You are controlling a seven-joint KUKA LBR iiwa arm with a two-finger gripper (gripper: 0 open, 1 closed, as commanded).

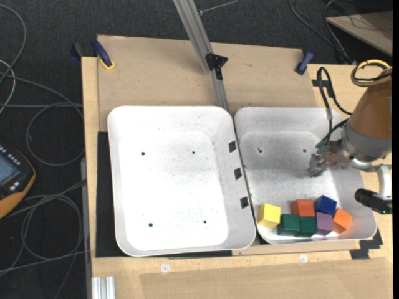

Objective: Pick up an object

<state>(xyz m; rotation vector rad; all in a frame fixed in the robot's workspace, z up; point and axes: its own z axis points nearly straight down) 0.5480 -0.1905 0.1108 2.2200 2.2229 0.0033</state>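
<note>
Several small blocks lie huddled at the near edge of the right bin: a yellow block, a green block, a red block, a blue block, a purple block and an orange block. My gripper hangs over the right bin's right half, a little beyond the blocks and apart from them. Nothing shows between its tips.
The left bin lies beside the right one, with black clips on the shared rim. A slanted metal bar crosses the bench's back. Blue clamps sit at the bench's far corners. Cables lie on the floor to the left.
</note>
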